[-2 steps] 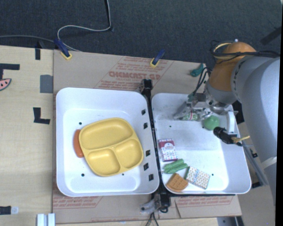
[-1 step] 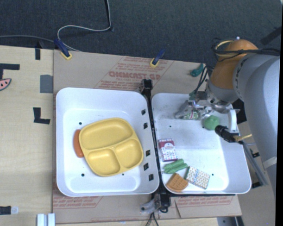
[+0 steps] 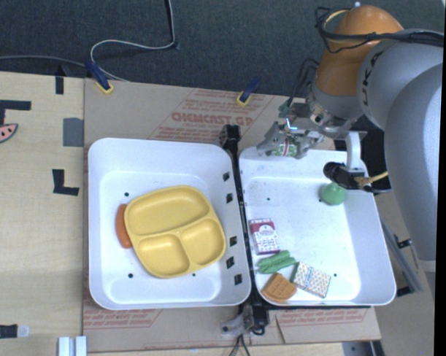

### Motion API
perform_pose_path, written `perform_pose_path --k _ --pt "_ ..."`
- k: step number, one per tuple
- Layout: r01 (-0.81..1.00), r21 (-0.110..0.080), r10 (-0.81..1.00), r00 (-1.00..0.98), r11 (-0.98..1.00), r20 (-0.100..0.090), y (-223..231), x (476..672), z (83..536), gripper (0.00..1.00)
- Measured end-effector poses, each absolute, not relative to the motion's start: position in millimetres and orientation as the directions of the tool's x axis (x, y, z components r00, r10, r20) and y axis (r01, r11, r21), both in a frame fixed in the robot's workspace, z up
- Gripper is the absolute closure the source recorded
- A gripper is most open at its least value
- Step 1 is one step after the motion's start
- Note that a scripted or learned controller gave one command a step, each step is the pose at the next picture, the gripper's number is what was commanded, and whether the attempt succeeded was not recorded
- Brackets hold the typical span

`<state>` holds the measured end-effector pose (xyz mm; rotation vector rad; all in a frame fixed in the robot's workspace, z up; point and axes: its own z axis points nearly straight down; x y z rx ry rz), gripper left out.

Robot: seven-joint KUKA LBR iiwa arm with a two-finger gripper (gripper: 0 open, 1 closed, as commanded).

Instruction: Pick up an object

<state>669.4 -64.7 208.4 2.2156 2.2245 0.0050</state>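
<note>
The right bin [image 3: 367,237] holds a green ball [image 3: 333,193] near its back right. A red-and-white card box [image 3: 264,236] lies at its left side. A green pea pod [image 3: 276,262], an orange waffle piece [image 3: 279,288] and a checkered packet [image 3: 312,280] lie at the front. My gripper [image 3: 286,144] hangs over the back left corner of this bin, well apart from the ball. A small red and green patch shows at its tip; I cannot tell whether it is a held thing.
The left bin [image 3: 106,177] carries a yellow divided tray [image 3: 175,229] with an orange-red piece [image 3: 123,225] tucked under its left edge. Black clips [image 3: 230,134] join the bins along the middle wall. The grey arm [image 3: 401,92] overhangs the right bin's back right corner.
</note>
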Motion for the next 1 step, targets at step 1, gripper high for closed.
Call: perform_pose_path --k 1 --pt "1.000 -0.001 1.000 -0.003 0.003 0.001 -10.9 598.6 251.6 1.00"
